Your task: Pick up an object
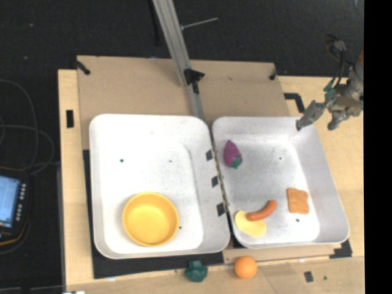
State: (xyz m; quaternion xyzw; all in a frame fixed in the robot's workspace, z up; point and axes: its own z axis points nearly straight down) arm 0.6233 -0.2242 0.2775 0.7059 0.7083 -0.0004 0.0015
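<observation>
**Gripper poised over the far corner of the right bin, nothing picked yet**

A camera looks down at a slant on two shallow white bins side by side on a tan bench. The gripper (pixel 318 117) reaches in from the right edge and hangs above the far right corner of the right bin (pixel 275 136). Its two dark fingers (pixel 304 120) are spread apart, and nothing sits between them.

All candidate objects lie nearer the camera than the fingers. Closest is a purple toy with a green tip (pixel 231 154), to the left of the fingers and somewhat nearer the camera, close to the divider between the bins. An orange block (pixel 297 201) lies well toward the camera from the fingers, almost straight below them in the picture. Farther still, toward the near left of this bin, an orange-red sausage (pixel 261 211) rests touching a pale yellow slice (pixel 251 226). A yellow bowl (pixel 150 218) sits in the left bin (pixel 122 139), far to the left of the fingers.

Judgement: the step in hand is choosing a target and descending. The orange block seems the safest choice, since it stands alone on bare floor with room for a finger on each side. The purple toy sits near the wall, and the sausage and slice touch each other, so either could slip or crowd the grasp. Centre the fingers over the target before lowering.
</observation>
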